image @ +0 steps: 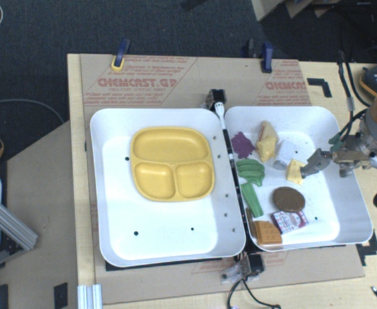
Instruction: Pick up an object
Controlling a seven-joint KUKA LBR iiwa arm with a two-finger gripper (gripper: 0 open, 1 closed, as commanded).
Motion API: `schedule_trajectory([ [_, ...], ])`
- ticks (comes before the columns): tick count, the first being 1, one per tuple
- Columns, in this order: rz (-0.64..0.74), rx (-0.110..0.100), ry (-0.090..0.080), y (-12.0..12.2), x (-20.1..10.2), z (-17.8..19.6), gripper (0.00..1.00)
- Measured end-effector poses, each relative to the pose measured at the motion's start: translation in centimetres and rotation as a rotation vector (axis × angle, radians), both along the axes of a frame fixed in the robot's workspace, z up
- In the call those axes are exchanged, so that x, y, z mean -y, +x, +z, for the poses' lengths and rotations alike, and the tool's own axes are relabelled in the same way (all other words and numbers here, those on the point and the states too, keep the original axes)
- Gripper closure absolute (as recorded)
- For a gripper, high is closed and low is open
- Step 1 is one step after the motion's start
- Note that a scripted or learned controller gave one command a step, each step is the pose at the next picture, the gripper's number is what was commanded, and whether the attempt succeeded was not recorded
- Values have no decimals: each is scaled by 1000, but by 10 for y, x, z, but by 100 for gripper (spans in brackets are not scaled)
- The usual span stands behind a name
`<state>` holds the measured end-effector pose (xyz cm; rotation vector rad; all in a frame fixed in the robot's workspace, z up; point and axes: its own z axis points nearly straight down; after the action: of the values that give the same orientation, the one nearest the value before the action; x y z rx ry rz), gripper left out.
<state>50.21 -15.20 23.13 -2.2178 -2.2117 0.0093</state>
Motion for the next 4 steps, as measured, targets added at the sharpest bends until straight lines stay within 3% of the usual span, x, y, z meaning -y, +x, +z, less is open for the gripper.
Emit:
schedule_trajectory([
  [1,3,11,-2,2,0,5,0],
  [4,3,4,1,-15,-9,-145,0],
])
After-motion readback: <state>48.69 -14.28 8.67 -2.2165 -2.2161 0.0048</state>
